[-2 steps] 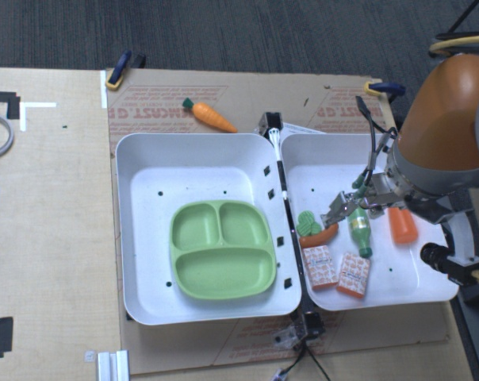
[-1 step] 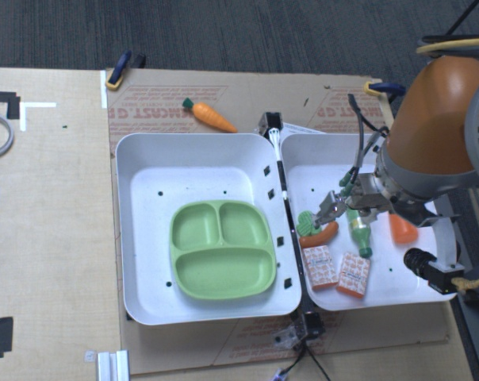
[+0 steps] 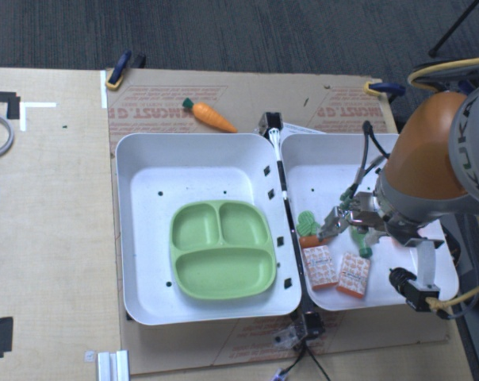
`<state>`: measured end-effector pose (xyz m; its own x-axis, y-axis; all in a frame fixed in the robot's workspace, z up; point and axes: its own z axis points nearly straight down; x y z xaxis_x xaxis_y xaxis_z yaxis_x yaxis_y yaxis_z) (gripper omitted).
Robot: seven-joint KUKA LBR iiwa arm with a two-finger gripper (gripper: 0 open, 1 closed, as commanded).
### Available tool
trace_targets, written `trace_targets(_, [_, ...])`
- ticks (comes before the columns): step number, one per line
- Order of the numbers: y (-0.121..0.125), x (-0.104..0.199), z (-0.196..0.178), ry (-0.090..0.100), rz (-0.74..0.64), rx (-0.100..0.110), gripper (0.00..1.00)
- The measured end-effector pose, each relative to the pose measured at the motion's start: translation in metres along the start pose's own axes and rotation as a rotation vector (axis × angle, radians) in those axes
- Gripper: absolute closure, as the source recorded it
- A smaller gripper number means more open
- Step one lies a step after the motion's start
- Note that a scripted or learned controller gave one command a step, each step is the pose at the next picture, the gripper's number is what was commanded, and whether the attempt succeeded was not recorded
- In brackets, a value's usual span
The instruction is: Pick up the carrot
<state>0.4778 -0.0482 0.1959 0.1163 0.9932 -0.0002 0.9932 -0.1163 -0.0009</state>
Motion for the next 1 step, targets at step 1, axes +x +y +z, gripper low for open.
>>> trace_targets(1, [0.0602, 0.0354, 0.0039, -0.001, -0.504, -0.001, 0.00])
